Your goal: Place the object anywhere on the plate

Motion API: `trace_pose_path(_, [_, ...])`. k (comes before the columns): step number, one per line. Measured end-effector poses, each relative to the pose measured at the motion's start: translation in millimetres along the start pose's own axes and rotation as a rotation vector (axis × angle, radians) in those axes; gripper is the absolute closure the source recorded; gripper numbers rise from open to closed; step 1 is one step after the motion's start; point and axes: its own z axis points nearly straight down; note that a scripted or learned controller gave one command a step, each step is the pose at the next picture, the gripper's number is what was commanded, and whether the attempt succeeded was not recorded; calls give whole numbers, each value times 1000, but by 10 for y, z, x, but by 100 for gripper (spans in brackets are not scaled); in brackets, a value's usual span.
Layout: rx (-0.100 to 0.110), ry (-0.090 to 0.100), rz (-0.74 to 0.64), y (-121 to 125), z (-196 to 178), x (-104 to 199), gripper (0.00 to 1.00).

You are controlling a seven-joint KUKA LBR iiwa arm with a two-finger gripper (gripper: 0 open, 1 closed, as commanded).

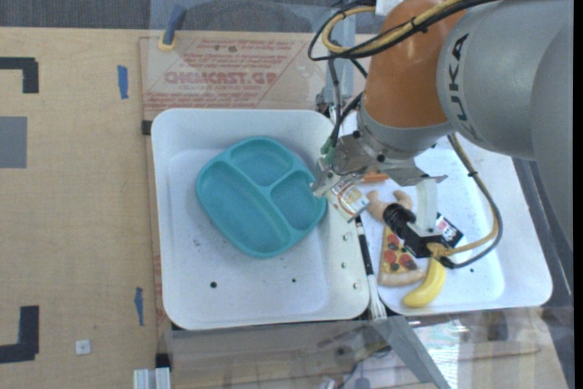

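A smooth teal plate (260,194) with three moulded compartments lies slightly skewed in the left white bin (182,287). In the right bin (519,278) lie a flat pizza slice (398,258) and a curved yellow banana (426,284) (glossy, toy-like). The grey arm (510,59) bends down over the divide between bins. Its tool (339,182) hangs at the plate's right rim; whether it is spread is impossible to tell. Bare bin floor surrounds the plate.

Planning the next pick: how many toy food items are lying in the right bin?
2 that I can see: a pizza slice near the bin's front, and a banana touching its front edge. The arm covers much of that bin, so more may be hidden.
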Motion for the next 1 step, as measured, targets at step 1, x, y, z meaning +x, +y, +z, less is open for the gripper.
trace_pose_path(1, [0,0,1,0,0,-3,0])
